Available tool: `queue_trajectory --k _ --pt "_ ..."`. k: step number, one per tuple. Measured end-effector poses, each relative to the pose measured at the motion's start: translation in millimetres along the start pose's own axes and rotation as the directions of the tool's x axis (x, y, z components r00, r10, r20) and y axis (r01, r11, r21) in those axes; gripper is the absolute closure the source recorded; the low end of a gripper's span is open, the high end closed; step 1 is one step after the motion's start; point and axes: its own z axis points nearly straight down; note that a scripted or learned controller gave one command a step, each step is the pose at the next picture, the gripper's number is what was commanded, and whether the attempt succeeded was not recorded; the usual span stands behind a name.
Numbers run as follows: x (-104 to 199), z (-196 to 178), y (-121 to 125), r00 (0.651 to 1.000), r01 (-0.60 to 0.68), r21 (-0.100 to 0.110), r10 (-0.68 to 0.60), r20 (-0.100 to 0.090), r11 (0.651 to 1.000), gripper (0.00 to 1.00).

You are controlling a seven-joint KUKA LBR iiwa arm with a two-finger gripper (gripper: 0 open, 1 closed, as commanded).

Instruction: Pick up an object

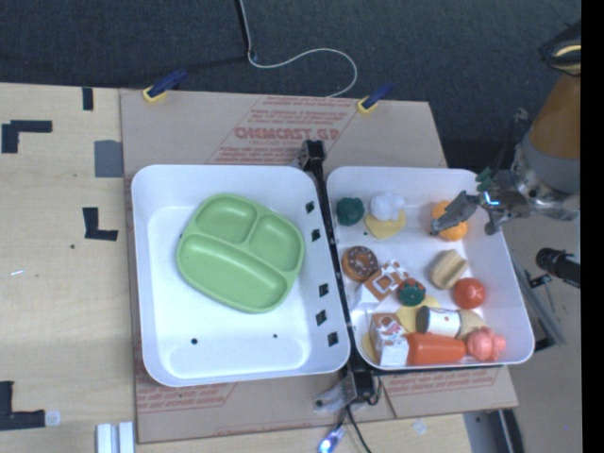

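While over right bin, gripper w/ orange toy.

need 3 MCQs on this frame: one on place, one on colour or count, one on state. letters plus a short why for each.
1. Where does the green divided plate lie?
A. in the left bin
B. in the right bin
C. on the cardboard outside both bins

2. What colour is the round tomato-like toy near the right bin's right wall?
A. blue
B. red
C. white

3. How does the gripper stand?
A. low over the plate
B. clamped on the donut
C. at the right bin's upper right part, by a small orange toy

Answers: 1 A, the plate rests on the left bin's floor. 2 B, it is plainly red. 3 C, the arm reaches in from the right and its tip is beside the orange toy; whether it grips it cannot be told.
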Motion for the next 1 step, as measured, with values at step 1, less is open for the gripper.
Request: queue_trajectory --k 1 --pt "0.7 -9.8 0.3 1.000 0.002 0.000 -0.002 0.000 1.000 1.00"
